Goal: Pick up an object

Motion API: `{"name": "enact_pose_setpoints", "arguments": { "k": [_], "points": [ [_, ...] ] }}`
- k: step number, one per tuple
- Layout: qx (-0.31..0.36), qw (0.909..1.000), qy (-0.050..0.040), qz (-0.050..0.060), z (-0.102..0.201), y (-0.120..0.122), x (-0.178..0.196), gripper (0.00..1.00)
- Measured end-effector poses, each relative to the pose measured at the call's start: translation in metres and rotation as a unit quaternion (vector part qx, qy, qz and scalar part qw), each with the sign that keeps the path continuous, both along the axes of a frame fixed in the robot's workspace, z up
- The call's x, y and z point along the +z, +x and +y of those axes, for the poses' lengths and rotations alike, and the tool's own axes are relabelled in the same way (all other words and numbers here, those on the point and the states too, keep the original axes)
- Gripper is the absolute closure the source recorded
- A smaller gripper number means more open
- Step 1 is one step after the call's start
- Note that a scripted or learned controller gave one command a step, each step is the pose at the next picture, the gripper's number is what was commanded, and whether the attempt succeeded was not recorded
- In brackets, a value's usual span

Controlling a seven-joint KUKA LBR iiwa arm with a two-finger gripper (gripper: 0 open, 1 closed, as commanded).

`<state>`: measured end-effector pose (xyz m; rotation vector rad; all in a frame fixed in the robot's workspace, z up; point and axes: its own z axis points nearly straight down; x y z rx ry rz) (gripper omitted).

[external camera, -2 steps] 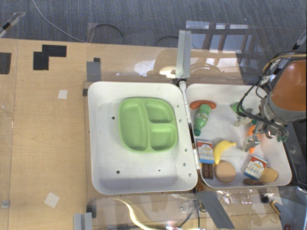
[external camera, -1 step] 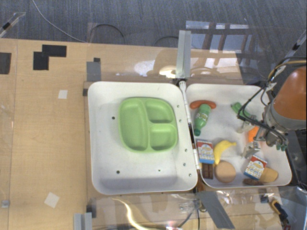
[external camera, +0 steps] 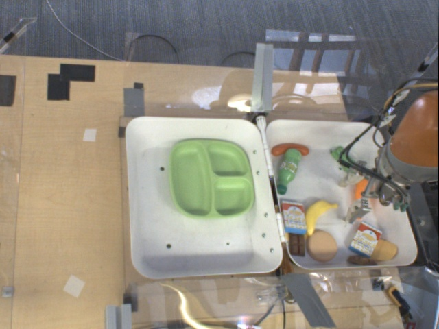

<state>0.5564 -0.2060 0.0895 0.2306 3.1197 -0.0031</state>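
A single fixed camera looked down at a slant from above the desk (external camera: pixel 62 204), far enough back to take in both white bins (external camera: pixel 147 252) side by side, the desk's far edge, and grey floor (external camera: pixel 171 5) beyond it.

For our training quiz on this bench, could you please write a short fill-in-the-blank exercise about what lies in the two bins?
1. The green divided plastic plate lies in the ___ white bin.
2. The yellow toy banana lies in the ___ white bin.
3. The plate has ___ compartments.
4. The green toy bottle lies beside a thing coloured ___.

Missing words: left; right; three; red
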Motion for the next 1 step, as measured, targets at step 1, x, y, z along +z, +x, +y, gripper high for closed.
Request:
{"name": "enact_pose_setpoints", "arguments": {
  "k": [1],
  "points": [
    [-0.020,0.9998,0.0004,0.000,-0.0003,0.0020,-0.0001,0.00]
  ]
}}
